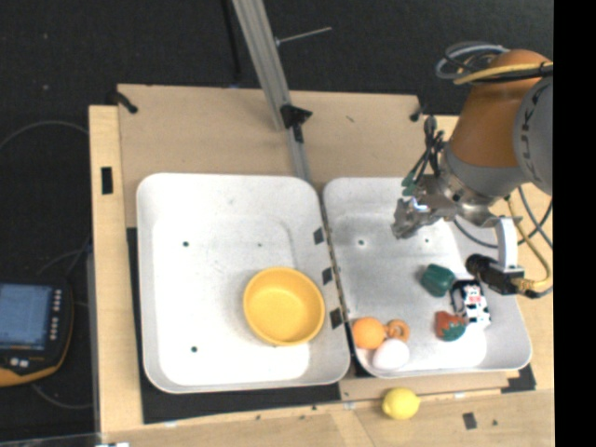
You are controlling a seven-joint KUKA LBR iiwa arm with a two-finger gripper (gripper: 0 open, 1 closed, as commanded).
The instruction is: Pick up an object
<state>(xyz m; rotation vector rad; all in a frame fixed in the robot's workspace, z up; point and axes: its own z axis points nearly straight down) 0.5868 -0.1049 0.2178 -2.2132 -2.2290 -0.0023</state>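
Bench with two white bins under my camera; my gripper hangs over the upper part of the right bin, and I cannot tell how its jaws stand, nothing visibly between them. Nearest below sits a green block, then a black-and-white toy and red-green piece; orange ball and white egg crowd the near corner. Yellow bowl sits in the left bin; a lemon lies outside on the bench.

a robotics lab: plywood bench, white bins, teach pendant, loose cables
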